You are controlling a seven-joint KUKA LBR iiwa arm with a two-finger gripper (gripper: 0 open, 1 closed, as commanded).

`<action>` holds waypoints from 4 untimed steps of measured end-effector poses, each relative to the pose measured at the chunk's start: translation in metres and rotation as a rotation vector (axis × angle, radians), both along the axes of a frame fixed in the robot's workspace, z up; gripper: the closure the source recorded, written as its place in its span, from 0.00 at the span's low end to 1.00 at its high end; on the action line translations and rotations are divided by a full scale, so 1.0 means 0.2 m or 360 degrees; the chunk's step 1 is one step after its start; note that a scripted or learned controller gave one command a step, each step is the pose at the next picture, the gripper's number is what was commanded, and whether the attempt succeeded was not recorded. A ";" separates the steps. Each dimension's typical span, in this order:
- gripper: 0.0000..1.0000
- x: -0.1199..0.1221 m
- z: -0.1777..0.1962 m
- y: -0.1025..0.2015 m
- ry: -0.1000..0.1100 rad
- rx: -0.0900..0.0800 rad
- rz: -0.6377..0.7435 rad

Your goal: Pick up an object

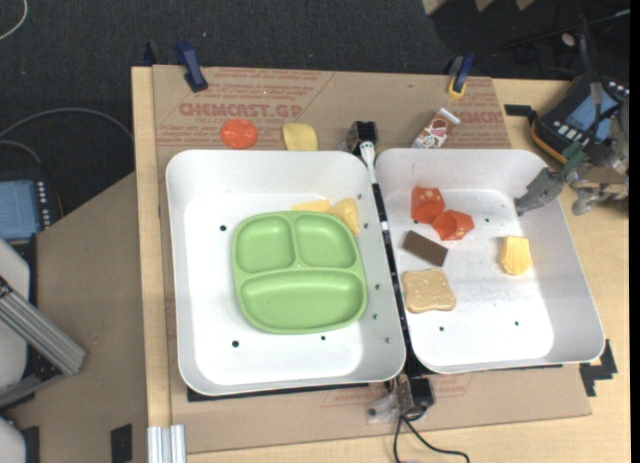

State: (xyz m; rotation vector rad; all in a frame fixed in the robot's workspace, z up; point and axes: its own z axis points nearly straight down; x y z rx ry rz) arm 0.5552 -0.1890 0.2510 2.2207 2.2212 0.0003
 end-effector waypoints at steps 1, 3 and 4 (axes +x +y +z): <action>0.00 0.07 -0.85 -0.10 0.0024 0.0007 -0.0002; 1.00 -0.07 -0.79 0.32 0.0009 0.0011 0.0010; 1.00 0.01 -0.30 0.85 -0.0016 0.0009 0.0020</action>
